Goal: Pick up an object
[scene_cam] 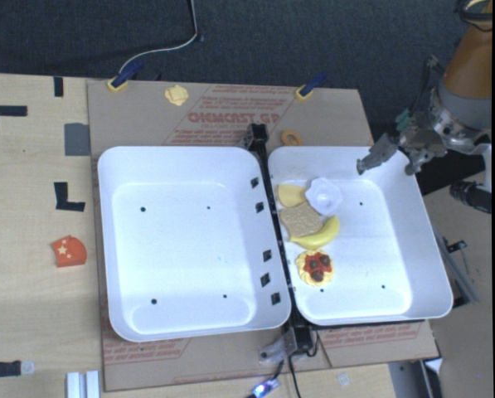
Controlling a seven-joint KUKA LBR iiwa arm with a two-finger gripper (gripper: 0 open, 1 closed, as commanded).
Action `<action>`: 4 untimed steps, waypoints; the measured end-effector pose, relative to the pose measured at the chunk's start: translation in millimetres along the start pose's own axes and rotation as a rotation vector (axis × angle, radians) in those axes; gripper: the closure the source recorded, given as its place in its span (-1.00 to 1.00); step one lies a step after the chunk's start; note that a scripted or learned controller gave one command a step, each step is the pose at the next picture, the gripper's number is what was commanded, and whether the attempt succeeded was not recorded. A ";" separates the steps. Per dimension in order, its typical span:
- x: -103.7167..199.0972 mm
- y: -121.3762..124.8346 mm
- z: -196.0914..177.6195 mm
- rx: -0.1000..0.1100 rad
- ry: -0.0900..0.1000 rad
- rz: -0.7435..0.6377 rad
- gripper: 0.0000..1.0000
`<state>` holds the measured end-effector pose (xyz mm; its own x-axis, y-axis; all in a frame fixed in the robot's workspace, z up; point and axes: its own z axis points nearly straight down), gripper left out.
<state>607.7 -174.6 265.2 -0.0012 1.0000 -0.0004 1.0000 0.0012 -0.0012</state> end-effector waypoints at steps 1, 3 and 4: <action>30.9 -27.0 183.6 -0.002 0.002 0.001 -1.00; 73.0 -93.7 176.3 -0.017 -0.008 0.005 1.00; 110.4 -30.9 74.4 -0.015 0.000 -0.006 1.00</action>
<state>576.5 -64.2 190.8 -0.0070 1.0000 -0.0003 0.9999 0.0070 0.0136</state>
